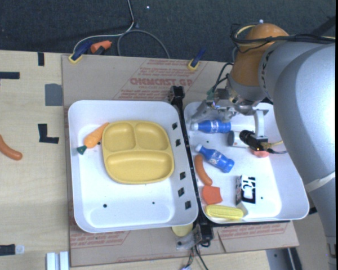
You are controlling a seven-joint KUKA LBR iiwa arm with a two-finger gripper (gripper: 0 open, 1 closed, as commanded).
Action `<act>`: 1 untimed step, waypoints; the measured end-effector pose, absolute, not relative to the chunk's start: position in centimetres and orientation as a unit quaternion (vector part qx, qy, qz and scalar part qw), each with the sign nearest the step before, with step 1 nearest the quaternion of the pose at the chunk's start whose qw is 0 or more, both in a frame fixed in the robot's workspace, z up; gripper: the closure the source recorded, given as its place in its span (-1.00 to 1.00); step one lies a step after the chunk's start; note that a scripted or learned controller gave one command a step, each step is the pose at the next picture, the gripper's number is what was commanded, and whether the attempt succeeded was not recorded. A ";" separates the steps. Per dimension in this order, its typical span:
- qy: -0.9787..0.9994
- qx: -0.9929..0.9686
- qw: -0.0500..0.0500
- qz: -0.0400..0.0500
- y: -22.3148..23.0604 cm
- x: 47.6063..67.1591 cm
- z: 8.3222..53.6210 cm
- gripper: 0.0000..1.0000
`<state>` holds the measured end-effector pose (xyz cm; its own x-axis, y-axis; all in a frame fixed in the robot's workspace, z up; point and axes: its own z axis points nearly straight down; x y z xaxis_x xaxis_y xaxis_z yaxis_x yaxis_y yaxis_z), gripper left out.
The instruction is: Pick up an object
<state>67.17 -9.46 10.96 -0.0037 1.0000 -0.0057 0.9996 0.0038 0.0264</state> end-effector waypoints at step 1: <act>0.708 0.706 0.001 0.001 -11.0 62.6 8.8 -1.00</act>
